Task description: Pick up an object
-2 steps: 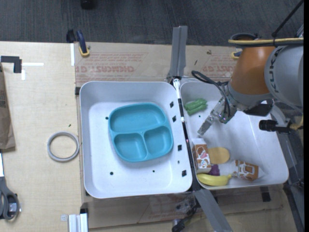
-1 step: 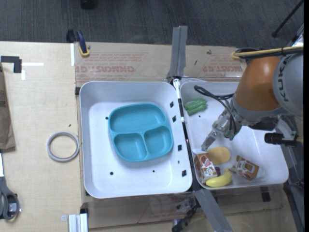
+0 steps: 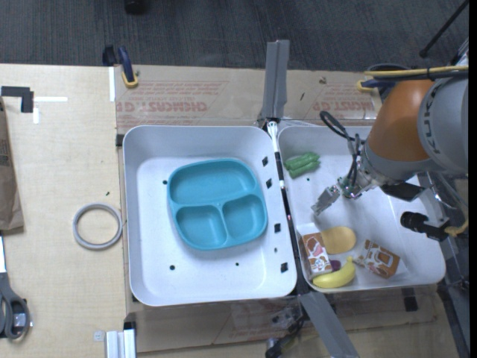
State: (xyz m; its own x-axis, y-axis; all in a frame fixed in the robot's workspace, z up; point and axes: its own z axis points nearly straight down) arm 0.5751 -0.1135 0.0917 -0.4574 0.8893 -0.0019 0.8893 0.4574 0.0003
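The right bin (image 3: 417,233) holds several items. A green object (image 3: 302,162) lies near its far left corner. A tan rounded item (image 3: 339,238), a small red-and-white carton (image 3: 316,253), a yellow banana (image 3: 335,276) and a brown packet (image 3: 378,259) cluster along the near edge. My gripper (image 3: 326,198) hangs over the bin's bare middle, between the green object and the tan item. It sits below the orange wrist band (image 3: 399,121). I see nothing held in it.
The left bin (image 3: 145,215) carries a blue three-compartment plate (image 3: 218,203). A grey tape ring (image 3: 98,225) and scissors (image 3: 11,313) lie on the bench at left. A grey post (image 3: 276,80) rises behind the seam between the bins.
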